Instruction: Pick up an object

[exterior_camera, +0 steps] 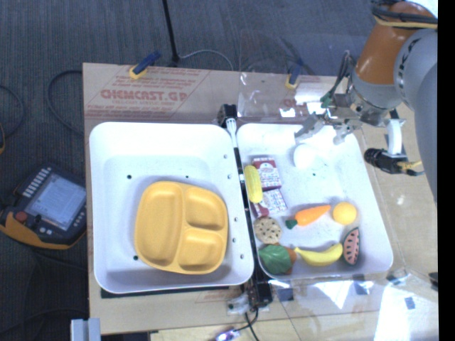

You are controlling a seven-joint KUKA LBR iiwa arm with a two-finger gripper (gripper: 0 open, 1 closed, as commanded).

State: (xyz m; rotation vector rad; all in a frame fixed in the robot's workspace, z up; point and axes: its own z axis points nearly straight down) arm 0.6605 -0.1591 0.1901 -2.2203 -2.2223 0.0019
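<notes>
Arm's gripper above right bin of toy food

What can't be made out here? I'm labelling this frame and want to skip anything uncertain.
- Gripper, camera view: small and blurred over the right bin's far end; nothing can be made out in it.
- White object below it: white on white, shape unclear.
- Two packets: print too small to read.
- Arm: cut off by the frame's upper right corner.

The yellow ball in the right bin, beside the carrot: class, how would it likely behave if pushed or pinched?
The yellow ball looks round, so a push would probably roll it. It touches the carrot, which might block rolling that way. Its smooth curve could slip from a pinch.
</notes>
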